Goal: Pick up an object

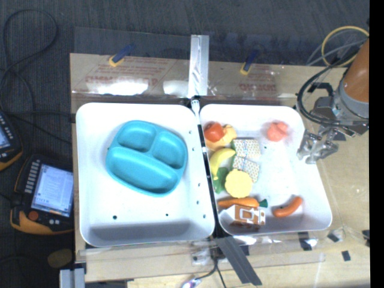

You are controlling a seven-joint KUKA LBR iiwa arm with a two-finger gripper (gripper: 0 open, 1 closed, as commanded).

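Tool: the two-finger metal tool (314,148) hangs at the right rim of the right bin, its fingers pointing down and toward the bin; whether they are spread or closed I cannot tell, and nothing shows between them.
Arm: the grey arm with an orange band (359,77) rises up and to the right of the tool, with black and yellow cables looping beside it.
Right bin: the shallow white plastic bin (312,215) lies just left of the tool and holds all the small objects.
Nearest object: a round pinkish-red soft ball (276,131) sits a little left of the tool, near the bin's far wall, apart from the rest.
Lower object: an orange-red sausage-shaped toy (287,206) lies below and left of the tool, near the bin's front edge.
Cluster: farther left, a heap against the divider holds a red and yellow round fruit toy (215,133), a yellow banana-like piece (221,158), patterned white packets (246,155), a yellow disc (238,183) and an orange and white carton (248,215).
Left bin: the second shallow white bin (96,215) lies well away to the left and carries a blue divided plastic plate (146,156).
Counter: the tan counter (351,197) shows below the tool.
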